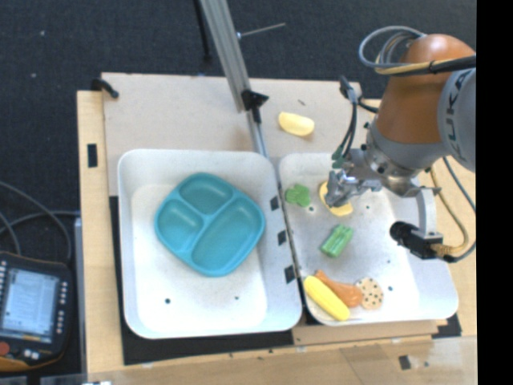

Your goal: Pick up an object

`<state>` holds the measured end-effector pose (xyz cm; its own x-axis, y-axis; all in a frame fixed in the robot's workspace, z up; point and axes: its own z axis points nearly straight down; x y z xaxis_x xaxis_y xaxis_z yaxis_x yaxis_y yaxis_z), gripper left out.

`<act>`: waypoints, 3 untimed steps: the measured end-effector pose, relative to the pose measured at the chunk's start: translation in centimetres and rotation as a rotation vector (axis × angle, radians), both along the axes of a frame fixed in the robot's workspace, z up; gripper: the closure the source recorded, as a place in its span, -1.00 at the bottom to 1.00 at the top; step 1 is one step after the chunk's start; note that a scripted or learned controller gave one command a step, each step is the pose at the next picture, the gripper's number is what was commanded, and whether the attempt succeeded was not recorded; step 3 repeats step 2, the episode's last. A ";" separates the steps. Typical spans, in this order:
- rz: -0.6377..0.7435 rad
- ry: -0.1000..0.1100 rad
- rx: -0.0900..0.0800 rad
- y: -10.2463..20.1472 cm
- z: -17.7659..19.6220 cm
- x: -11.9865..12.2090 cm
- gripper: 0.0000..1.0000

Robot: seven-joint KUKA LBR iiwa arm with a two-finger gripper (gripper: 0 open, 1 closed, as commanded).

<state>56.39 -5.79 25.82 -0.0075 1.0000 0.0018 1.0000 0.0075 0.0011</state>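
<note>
My gripper hangs low over the back of the right bin, right above a small yellow piece that peeks out beneath it. Just left of that lies a green round piece. A green block rests in the bin's middle. At the front edge lie a yellow banana-like piece, an orange carrot-like piece and a round speckled cookie.
The left bin holds a teal divided plate. A yellow lemon-like piece lies on the bench behind the bins. A metal strut rises at the back, reaching down between the bins. A black fitting sits by the arm.
</note>
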 end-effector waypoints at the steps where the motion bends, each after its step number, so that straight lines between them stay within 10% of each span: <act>1: 0.000 0.000 0.000 4.5 0.3 -1.1 1.00; 3: -0.001 0.002 -0.001 9.7 -1.2 -1.6 1.00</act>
